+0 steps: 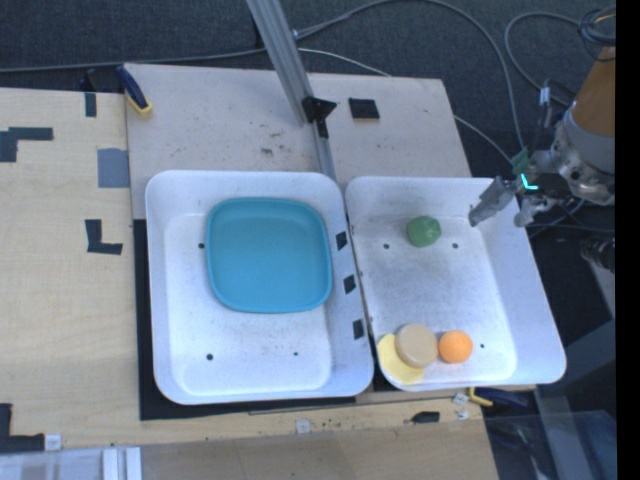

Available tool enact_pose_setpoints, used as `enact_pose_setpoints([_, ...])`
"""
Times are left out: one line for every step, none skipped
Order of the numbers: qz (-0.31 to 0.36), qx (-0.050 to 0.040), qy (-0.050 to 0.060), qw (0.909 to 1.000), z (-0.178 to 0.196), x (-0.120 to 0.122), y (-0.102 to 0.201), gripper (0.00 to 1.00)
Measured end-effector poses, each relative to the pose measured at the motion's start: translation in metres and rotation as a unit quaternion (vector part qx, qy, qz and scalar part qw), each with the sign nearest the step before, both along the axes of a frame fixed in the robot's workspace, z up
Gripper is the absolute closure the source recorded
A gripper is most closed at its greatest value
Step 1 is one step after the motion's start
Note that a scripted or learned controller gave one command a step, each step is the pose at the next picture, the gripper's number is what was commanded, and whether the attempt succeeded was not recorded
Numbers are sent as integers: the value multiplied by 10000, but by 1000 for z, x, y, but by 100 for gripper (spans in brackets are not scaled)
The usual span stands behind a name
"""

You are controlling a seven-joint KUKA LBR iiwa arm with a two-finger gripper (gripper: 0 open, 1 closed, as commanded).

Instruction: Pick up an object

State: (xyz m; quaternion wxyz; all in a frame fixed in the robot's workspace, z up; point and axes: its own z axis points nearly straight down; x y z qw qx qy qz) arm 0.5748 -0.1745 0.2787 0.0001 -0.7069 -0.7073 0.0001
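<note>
The gripper hovered over the right bin's far right edge; whether its fingers were apart could not be told. The green ball lay nearby, probably light, smooth, rollable, best pinched across its middle.

The pale plywood table carries two shallow white plastic bins, both reaching away leftward from the claw. The nearer bin lies just beneath the claw; the farther bin touches it. Black tape squares dot the table.
</note>
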Motion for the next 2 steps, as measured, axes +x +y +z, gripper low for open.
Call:
enact_pose_setpoints([0,0,1,10000,0,0,0,0])
enact_pose_setpoints([-1,4,19,10000,-44,3,-5,0])
